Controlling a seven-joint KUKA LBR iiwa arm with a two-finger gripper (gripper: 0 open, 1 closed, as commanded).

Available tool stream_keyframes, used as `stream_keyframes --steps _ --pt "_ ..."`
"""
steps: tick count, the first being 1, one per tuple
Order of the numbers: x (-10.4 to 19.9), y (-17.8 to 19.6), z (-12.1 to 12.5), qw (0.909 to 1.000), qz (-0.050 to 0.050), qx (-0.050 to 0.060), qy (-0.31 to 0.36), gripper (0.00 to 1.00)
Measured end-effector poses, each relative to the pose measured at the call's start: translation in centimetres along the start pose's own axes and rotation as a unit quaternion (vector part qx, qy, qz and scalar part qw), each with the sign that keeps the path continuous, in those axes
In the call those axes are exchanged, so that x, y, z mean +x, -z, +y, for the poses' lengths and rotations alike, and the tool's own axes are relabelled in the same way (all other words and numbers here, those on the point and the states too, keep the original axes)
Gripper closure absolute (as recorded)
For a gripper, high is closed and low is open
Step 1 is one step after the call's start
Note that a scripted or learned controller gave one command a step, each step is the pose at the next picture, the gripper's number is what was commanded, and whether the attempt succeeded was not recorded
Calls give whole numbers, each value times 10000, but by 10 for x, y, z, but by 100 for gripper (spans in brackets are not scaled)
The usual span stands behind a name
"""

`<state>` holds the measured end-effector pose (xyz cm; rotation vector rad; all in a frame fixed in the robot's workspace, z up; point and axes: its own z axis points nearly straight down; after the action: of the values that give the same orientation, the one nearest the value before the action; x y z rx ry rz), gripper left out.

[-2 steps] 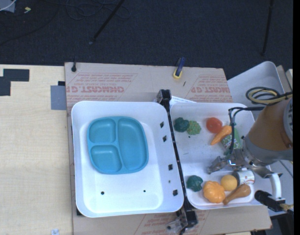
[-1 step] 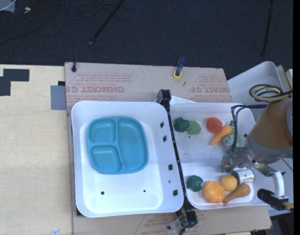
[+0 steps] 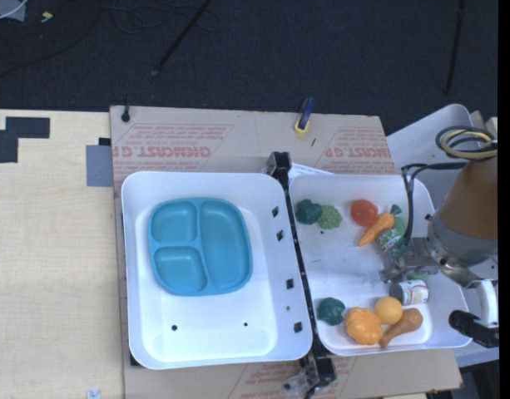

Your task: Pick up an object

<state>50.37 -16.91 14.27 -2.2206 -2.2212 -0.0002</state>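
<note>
Fingers [image 3: 402, 271], state impossible to tell, hover just above the small can [image 3: 414, 292] in the right bin [image 3: 342, 335].

The arm's orange band [image 3: 477, 199] runs off the right edge. Below it the gripper [image 3: 402, 266] is a dark tangle over the right bin's [image 3: 346, 343] right side; how its tips stand can't be made out. It covers part of a green thing [image 3: 391, 238]. A small can's [image 3: 414, 292] label is too small to read.
</note>
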Motion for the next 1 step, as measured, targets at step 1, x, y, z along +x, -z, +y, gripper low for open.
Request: stream_keyframes --steps 1 --pt "5 44 -1 10000 -3 -10 4 100"
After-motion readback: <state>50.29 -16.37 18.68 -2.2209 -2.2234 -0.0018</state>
